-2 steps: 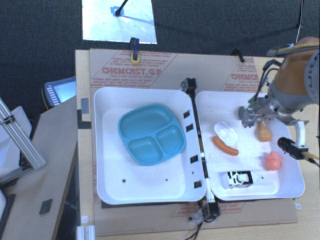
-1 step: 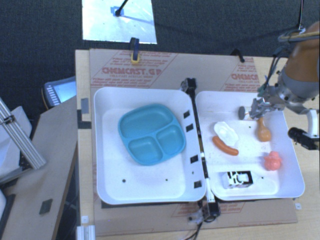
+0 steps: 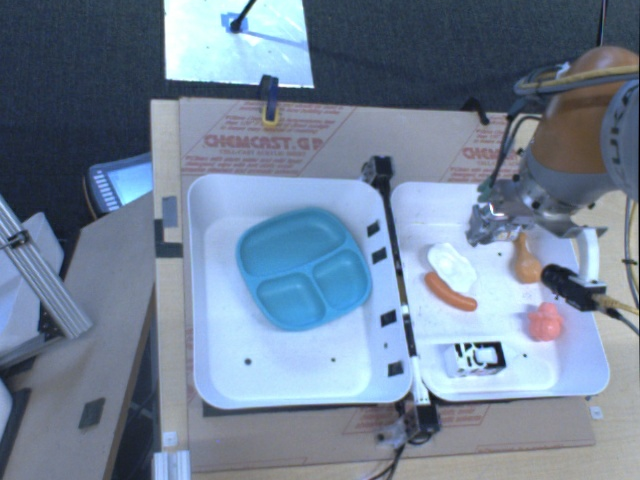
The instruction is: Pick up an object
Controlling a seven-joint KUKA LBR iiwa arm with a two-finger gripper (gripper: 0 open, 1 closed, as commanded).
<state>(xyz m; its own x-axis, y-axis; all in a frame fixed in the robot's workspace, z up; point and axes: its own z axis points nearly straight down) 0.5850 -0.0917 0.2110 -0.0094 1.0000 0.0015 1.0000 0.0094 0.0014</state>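
Camera view is showing, nearest along the front wall of the right bin, a small black-and-white thing lying flat; a little farther back and to the right a pink lump is sitting near the bin's right wall; toward the middle a red sausage is lying at a slant, with a white lump touching or just beside its far end; a tan pear-shaped piece is standing to the right of those, apart from both. Just beyond them the gripper is hanging over the far half of the right bin, between the white lump and the tan piece and a bit behind them; nothing is showing in its grasp, and I cannot tell whether it is open or closed. The left bin is holding a blue divided plate; the arm is reaching in from the right.

Judging from this, the step in hand is lining up over a target, and the white lump is looking like the closest candidate. To do it well, the gripper is needing to centre over the lump alone, clear of the sausage; it is needing to come straight down and close across the lump's narrow width, so the sausage is not getting nudged or pinched along with it.
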